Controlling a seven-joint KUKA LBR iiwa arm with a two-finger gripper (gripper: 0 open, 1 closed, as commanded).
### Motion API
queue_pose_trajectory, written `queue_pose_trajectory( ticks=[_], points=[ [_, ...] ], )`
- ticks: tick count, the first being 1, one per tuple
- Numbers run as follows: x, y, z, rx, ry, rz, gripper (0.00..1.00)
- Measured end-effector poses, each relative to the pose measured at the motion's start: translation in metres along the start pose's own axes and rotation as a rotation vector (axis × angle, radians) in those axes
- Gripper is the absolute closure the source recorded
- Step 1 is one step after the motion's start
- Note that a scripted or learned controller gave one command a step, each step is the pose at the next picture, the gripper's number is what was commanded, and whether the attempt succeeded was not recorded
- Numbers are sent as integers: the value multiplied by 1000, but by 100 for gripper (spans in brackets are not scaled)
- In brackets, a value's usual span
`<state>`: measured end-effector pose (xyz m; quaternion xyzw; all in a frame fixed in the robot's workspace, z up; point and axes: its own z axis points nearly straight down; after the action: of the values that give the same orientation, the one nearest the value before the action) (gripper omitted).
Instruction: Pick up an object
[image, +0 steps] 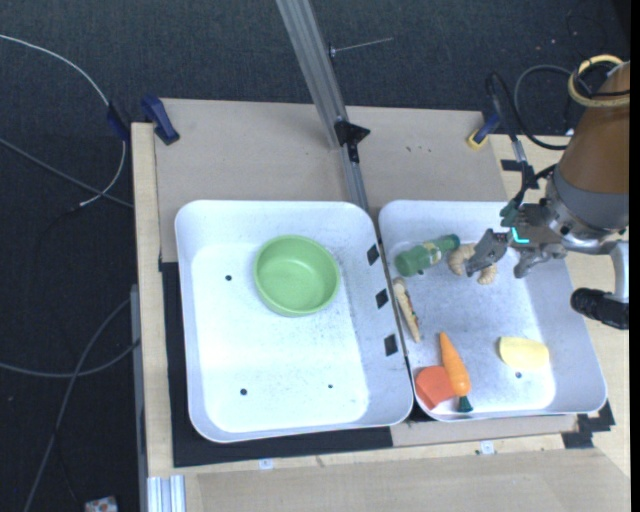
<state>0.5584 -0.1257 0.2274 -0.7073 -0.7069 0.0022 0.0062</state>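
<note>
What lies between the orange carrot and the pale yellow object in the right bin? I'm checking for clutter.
In the camera view, bare white bin floor separates the orange carrot from the pale yellow object.

A single fixed camera hangs above the pale wooden bench (250, 150), looking down at a slant. It stands far enough back to take in both shallow white plastic bins, left (200, 330) and right (570, 330), all the bench's far edge, and dark carpet (60, 250) beyond its left edge.
</note>
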Motion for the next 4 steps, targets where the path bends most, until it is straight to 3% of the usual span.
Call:
queue_pose_trajectory(
  ticks=[1, 3, 4],
  points=[
    [0, 1, -2, -5, 0, 0, 0],
    [3, -5, 128, 6, 1, 0, 0],
    [4, -6, 132, 3, 2, 1, 0]
  ],
)
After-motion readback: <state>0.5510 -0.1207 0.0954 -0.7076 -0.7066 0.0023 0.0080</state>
